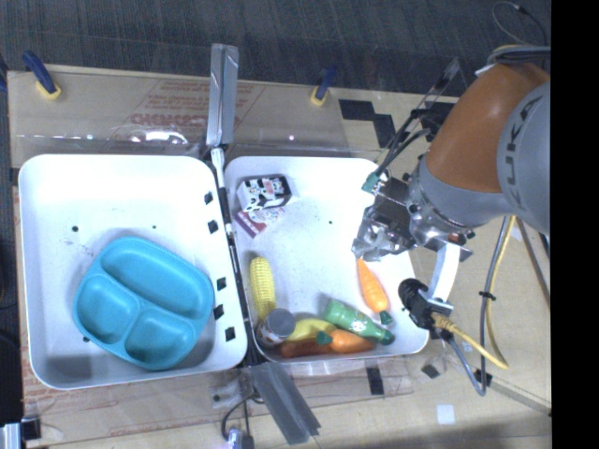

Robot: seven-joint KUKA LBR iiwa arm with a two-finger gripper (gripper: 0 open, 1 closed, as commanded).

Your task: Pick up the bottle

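The pincer [376, 243] hangs over the right side of the right bin [314, 181]; whether it is open or closed cannot be told. The green bottle [357, 319] lies on its side below the pincer, near the bin's front wall, apart from it. Just beneath the pincer lies an orange carrot [373, 286]. Left of the pincer are a corn cob [262, 286] and a small cow-print carton [266, 193]. Far to its left, the other bin holds a blue divided plate [142, 299].
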